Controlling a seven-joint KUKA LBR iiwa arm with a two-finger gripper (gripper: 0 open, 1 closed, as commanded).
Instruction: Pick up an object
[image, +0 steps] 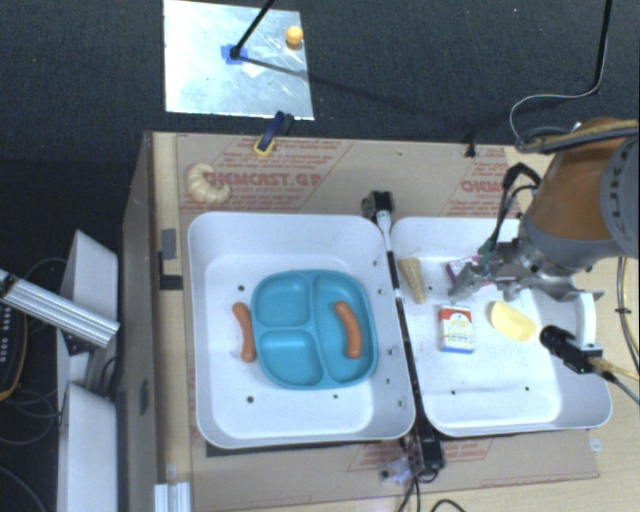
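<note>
1. The big grey arm (580, 200) leans over the right bin (500, 425) from its right edge. It hangs low over the back half of that bin. If it drops too far, it could bump the bin floor or push the bin sideways.
2. The left bin (290, 425) holds a blue plate (300, 360) and two sausages, one on the plate (349, 328) and one beside it (245, 332). They are well apart from the arm, so they are probably not what it is after.
3. The small box (456, 329) lies flat in the middle of the right bin. The yellow lump (511, 320) sits just beside it. A grab at one could knock the other away.
4. The tan cone (412, 279) lies by the right bin's left edge. It could get shoved against the wall.
5. The gripper (468, 278) is near the right bin's back edge. Whether it is open or closed is too dark and small to tell.
6. A little pink thing (460, 267) is right at the gripper's tip. It looks like the thing to pick up. It cannot be seen to be held. It is tiny, so it could slip out or get missed.
</note>
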